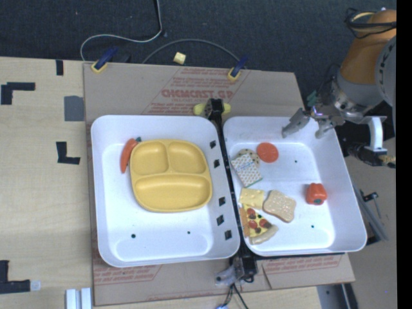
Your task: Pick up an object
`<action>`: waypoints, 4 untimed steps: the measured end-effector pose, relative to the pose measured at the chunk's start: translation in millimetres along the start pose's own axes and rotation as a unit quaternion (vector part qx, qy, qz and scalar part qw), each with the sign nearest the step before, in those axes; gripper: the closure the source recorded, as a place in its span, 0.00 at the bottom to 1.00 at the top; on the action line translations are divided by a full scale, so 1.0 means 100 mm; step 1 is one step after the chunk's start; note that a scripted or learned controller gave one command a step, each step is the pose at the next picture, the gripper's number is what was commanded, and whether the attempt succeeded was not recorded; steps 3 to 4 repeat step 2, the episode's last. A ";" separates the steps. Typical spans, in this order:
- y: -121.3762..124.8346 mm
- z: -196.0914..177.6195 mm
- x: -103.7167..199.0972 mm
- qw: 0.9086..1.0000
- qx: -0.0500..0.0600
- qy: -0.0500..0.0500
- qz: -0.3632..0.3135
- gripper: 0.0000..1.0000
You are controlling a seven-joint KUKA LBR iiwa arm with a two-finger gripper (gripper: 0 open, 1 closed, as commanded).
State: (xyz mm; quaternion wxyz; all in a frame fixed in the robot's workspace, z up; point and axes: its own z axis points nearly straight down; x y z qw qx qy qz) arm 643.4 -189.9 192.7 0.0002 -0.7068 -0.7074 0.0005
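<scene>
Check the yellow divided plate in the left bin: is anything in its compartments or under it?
The yellow plate shows three bare compartments. An orange carrot-like piece lies beside its left edge on the left bin. Whatever is beneath the plate is covered.

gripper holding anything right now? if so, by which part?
Nothing is held. The gripper hangs open over the far edge of the right bin, with nothing between its fingers. The toy food lies loose in the bin.

The yellow three-compartment plastic plate lies in the left shallow white bin, an orange carrot-shaped toy just beside its left edge. The right shallow white bin holds a red round toy, a checked cracker, a toast slice and a pizza wedge.
</scene>
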 end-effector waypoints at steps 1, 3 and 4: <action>0.08 1.13 0.39 1.000 0.000 -0.001 -0.002 0.00; 0.09 0.96 0.37 1.000 -0.003 -0.001 -0.001 1.00; 0.09 0.96 0.37 1.000 -0.003 -0.001 -0.001 1.00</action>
